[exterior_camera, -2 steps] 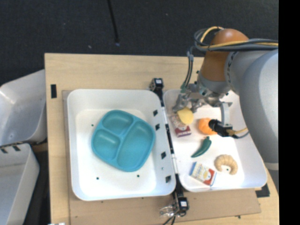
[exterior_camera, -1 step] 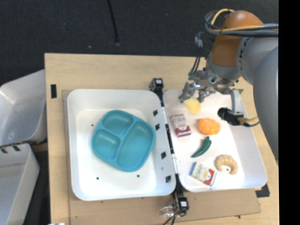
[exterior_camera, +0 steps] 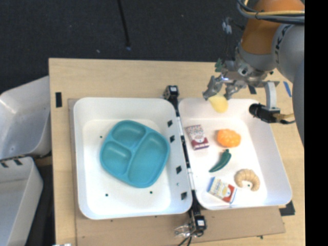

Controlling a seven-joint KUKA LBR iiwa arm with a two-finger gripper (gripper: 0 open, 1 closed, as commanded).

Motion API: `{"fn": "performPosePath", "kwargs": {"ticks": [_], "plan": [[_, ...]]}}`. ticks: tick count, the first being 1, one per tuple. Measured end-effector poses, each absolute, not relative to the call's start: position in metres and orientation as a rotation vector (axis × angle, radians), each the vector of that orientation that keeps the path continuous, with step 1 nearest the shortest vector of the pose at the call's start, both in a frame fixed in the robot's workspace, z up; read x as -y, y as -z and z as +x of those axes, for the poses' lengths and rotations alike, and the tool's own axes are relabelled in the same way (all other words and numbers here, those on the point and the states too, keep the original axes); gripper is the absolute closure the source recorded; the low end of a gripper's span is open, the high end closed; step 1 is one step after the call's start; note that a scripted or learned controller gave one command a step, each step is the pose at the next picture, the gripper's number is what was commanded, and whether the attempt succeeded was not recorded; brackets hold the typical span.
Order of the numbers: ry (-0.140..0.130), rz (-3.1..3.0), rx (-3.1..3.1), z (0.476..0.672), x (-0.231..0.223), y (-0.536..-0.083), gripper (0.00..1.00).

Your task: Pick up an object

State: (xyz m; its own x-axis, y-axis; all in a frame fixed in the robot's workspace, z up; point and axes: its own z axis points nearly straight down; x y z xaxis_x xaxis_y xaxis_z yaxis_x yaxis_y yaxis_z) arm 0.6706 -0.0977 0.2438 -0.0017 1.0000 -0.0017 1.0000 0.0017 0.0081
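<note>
pincer: fingers spread, you see it just above small pale-yellow lumpy object, not pinching it | object lies at back of right shallow white bin

A light wooden table stands on dark floor. A black cable crosses the floor; white, possibly plastic, containers sit left.

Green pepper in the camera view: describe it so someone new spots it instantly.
Look in the right-hand white bin, the one without the blue divided plate. Near its middle, just below the orange lump and left of the croissant, lies the green pepper. It is the only green item there: small, dark, curved and tapering to a point.
</note>
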Motion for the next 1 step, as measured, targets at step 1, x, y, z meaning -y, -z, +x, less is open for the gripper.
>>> {"fn": "performPosePath", "kwargs": {"ticks": [1], "plan": [[-0.005, 2.214, -2.221, 0.6716, 0.0994, -0.2893, 1.00]]}}
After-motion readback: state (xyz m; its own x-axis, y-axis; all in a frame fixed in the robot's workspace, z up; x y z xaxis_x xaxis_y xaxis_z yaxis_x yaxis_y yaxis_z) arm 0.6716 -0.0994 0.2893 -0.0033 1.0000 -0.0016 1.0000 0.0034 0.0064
